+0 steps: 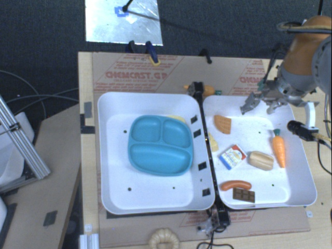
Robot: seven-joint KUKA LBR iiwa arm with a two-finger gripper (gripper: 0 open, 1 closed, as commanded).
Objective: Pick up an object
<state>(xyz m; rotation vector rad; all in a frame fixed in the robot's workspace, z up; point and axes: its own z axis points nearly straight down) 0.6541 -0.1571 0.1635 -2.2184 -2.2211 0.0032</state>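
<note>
- Over the far edge of the right bin (298, 191), the tool (262, 104) hangs at the end of the grey arm (306, 61), which comes in from the right with an orange band above the wrist.
- Its two fingers (248, 106) are spread apart with nothing between them, their tips just above the bin's far rim.
- Both white bins sit side by side on the desk (119, 69), touching along a shared middle edge.
- Inside the left bin (111, 139) lies a blue divided plate (160, 144), roughly centred, with a sliver of something yellow showing at its far edge.
- Nearest the tool in the right bin is an orange wedge-shaped piece (223, 123), lying toward the far left part of the bin.
- A toy carrot (279, 148) lies along the right side, green top pointing away from the camera.
- Just left of the carrot rests a bread roll (261, 160), and just left of that a small printed packet (232, 156).
- Nearer the camera, a sausage (236, 185) lies just beyond a brown chocolate piece (243, 195); whether the two touch is unclear.
- All these things rest on the bin floor, apart from the tool.
- Beyond the desk, a shiny metal sheet (122, 14) lies on the dark floor.
</note>
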